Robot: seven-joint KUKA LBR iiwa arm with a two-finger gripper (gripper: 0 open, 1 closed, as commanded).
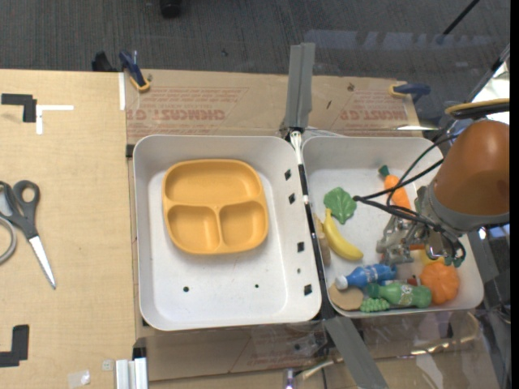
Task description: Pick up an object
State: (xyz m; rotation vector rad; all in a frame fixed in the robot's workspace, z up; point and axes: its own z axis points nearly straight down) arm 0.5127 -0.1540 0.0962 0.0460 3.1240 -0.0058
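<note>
**Approach step: tool over right bin, nothing grasped**

Camera view: tool [399, 245] is hovering low at the frame's right, above the blue bottle [366, 276], beside the banana [339, 239] and orange ball [440, 282]. Fingers' state: cannot tell. Next move is likely calling for descending onto one object and closing.

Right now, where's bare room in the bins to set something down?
Bare floor in the left bin in front of the yellow tray. The right bin is bare near its back wall; crowded around the banana, bottle and gripper.
</note>
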